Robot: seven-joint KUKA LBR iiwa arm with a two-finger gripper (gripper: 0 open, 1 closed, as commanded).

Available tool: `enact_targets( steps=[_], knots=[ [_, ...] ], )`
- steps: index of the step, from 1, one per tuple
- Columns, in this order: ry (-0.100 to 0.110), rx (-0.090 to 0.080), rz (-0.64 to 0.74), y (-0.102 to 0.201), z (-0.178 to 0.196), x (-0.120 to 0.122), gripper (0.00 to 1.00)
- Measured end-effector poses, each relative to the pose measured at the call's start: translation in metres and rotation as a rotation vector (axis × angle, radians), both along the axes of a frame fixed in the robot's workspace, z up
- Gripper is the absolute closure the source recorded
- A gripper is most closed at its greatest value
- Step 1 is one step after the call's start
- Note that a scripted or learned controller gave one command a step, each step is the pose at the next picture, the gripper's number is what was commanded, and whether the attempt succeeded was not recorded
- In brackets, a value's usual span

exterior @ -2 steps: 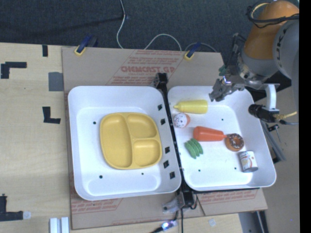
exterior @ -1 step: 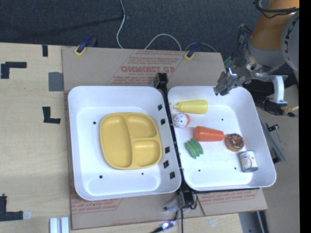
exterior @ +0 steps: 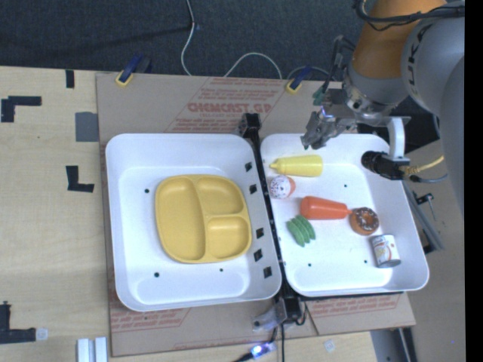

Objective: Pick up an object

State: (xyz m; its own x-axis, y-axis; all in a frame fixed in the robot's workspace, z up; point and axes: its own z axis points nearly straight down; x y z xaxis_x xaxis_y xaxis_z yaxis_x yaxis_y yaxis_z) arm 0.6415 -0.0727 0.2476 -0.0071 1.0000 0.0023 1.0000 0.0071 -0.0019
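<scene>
The right bin (exterior: pixel 404 274) holds a yellow corn cob (exterior: pixel 298 165), a small white and red ball (exterior: pixel 281 187), an orange carrot (exterior: pixel 324 208), a green pea pod (exterior: pixel 301 230), a brown doughnut (exterior: pixel 364 220) and a small tin can (exterior: pixel 386 250). My gripper (exterior: pixel 317 135) hangs over the bin's back left corner, just above and behind the corn cob. Nothing shows between its dark fingers. The grey arm with its orange band (exterior: pixel 396 13) reaches in from the upper right.
In the left bin (exterior: pixel 121 202) lies a yellow divided plate (exterior: pixel 202 218). Black clips (exterior: pixel 250 125) line the seam between the bins. A white cable (exterior: pixel 226 66) loops behind the bins, on the brown board (exterior: pixel 166 96).
</scene>
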Motion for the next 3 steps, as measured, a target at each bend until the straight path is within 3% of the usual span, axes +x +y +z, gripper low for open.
enact_targets(
  steps=[3],
  knots=[
    [0.0,-0.003,-0.002,0.148,-0.022,0.013,1.0]
  ],
)
